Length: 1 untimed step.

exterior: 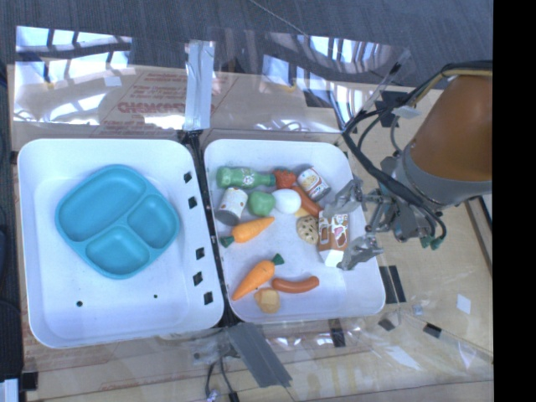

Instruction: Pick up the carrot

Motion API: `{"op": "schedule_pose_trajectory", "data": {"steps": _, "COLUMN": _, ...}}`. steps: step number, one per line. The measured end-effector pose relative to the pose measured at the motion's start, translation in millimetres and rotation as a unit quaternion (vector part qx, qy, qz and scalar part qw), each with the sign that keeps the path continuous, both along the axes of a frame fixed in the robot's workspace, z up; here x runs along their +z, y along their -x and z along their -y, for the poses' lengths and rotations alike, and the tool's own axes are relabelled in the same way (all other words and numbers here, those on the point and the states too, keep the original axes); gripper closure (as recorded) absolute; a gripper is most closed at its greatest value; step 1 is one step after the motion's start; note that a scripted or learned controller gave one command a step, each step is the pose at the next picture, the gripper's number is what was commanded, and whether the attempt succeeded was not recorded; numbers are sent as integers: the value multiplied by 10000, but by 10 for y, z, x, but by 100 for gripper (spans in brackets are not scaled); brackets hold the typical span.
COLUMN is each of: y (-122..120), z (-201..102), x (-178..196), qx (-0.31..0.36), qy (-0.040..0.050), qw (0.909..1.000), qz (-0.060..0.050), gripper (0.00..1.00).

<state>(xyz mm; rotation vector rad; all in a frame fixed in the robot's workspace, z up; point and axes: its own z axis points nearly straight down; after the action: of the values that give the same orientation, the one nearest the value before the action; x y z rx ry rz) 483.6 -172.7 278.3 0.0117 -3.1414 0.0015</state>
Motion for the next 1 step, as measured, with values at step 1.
{"op": "schedule_pose_trajectory", "data": {"steps": 1, "y": -162, "z": -664, "x": -1490, "qx": 365, "qy": -28, "qw": 9993, "qz": -54, "gripper": 0}}
